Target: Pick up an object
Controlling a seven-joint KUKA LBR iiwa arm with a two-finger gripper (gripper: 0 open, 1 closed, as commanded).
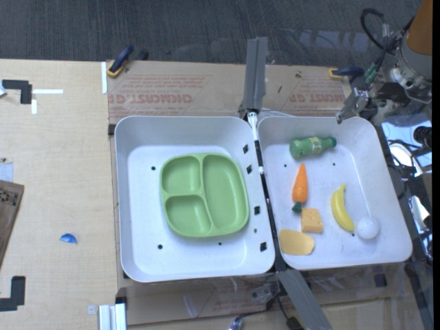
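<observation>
The right bin (385,177) holds several toy foods. A green bottle (313,146) lies on its side near the far wall. An orange carrot (300,184) lies below it, and a yellow banana (340,208) to the carrot's right. A white ball (367,228) rests at the banana's lower end. A yellow cheese block (311,220) and a flat yellow-orange piece (296,242) sit near the front wall. My gripper (354,106) hangs above the bin's far right corner, up and to the right of the bottle, and it holds nothing.
The left bin (137,205) contains a green divided plate (205,194). A grey post (255,74) rises behind the seam between the bins. Cables and hardware crowd the right edge by the arm (412,53). A small blue item (67,238) lies on the bench at the left.
</observation>
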